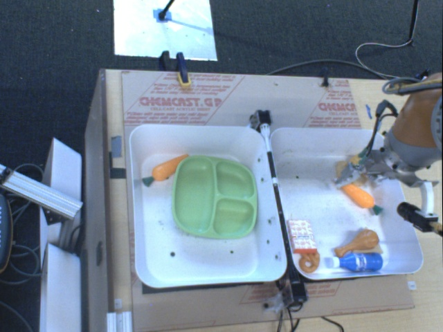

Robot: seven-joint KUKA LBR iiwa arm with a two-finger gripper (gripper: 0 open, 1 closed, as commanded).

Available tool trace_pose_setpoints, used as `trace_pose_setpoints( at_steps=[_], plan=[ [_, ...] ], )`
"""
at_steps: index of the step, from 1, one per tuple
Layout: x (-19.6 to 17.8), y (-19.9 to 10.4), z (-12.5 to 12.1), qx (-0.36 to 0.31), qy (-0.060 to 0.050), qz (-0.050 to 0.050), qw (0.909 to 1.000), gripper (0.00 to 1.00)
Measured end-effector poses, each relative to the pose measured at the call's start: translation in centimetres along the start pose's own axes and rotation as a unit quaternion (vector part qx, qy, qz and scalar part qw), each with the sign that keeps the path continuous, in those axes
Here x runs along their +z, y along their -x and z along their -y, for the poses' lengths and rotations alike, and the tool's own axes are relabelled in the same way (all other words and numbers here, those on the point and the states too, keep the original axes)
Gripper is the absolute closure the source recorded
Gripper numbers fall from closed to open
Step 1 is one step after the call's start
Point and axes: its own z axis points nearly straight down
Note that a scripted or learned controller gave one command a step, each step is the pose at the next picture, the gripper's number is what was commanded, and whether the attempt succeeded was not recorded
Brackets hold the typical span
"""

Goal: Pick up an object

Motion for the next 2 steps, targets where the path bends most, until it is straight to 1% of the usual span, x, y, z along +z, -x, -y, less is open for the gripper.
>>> trace_pose_setpoints(
  at_steps=[1,2],
  plan=[
    [1.5,0.0,1.2,0.000,0.001,0.000,1.0000,0.00],
    [0.4,0.0,1.1,-0.001,0.003,0.001,1.0000,1.00]
  ],
)
